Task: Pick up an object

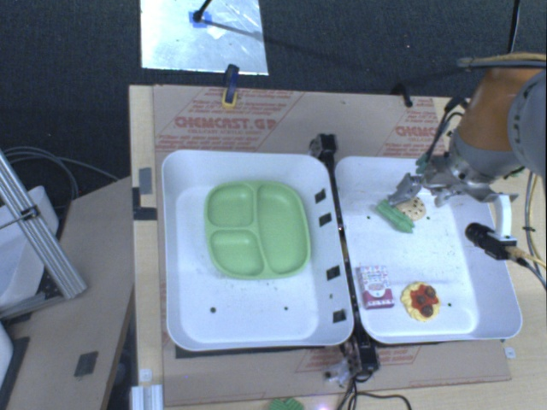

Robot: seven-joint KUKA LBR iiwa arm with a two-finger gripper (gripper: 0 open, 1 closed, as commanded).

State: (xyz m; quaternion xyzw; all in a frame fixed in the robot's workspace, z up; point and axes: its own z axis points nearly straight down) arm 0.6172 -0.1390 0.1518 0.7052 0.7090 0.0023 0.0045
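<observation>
My gripper (408, 193) hangs low over the far part of the right bin (479, 323), reaching in from the right. Its fingers point down-left at a green object (392, 217) and a round tan cookie (415, 210) lying side by side. The fingertips sit right at the top of these two things; nothing is seen lifted between them. Nearer the front of the same bin lie a small red and white carton (374, 286) and a toy pizza slice (422, 301) with red toppings.
The left bin (184, 314) holds a light green divided tray (256, 230). A black clip divider (329, 220) runs between the bins. A black part of the arm (487, 241) juts over the right bin's right side. A foil sheet (202, 24) lies beyond the bench.
</observation>
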